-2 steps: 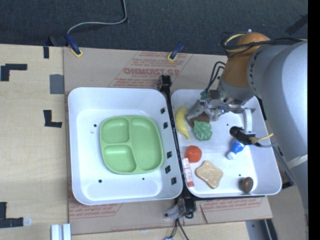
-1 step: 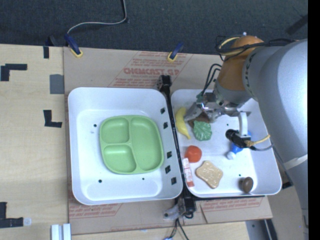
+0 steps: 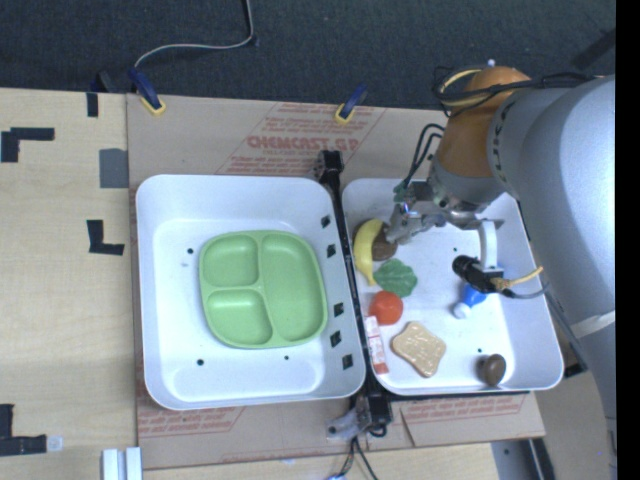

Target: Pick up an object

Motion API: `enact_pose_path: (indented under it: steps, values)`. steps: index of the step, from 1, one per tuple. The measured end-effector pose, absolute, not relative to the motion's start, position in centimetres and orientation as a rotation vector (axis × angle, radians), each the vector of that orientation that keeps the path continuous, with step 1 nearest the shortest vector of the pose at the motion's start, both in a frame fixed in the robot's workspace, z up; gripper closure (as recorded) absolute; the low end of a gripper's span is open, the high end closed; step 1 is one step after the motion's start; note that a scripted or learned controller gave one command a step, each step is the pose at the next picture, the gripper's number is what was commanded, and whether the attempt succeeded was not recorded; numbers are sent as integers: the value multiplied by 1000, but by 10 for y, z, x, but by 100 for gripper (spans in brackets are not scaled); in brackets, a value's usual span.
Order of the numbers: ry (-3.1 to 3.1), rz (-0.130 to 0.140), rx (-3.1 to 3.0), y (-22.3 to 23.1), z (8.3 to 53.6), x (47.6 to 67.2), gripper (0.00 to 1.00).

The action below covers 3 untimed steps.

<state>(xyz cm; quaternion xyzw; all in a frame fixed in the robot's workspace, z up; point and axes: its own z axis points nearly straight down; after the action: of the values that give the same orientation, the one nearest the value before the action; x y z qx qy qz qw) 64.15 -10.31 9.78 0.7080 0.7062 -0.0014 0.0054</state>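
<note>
Looming largest, grey arm (image 3: 575,188) with orange band, entering from the right over right bin (image 3: 530,363). Gripper (image 3: 393,236) low at that bin's left side, tip over a brown item (image 3: 383,251) just beside yellow banana (image 3: 365,248); grip state impossible to tell. Just below: green leafy piece (image 3: 396,277), red tomato (image 3: 387,308), toast slice (image 3: 418,349). Farther right: blue-and-white object (image 3: 468,298), brown lump (image 3: 491,369). Left bin (image 3: 165,228) holding green divided plate (image 3: 264,289).
</note>
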Motion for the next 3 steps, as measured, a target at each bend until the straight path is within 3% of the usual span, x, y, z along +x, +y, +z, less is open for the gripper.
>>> enact_pose_path:
  steps: [1,2,3]
  values:
    - [2211,-5,2217,-103,97,641,0]
    - [2212,-6,2218,-103,107,641,100]
    - [2212,-6,2218,-103,107,641,0]
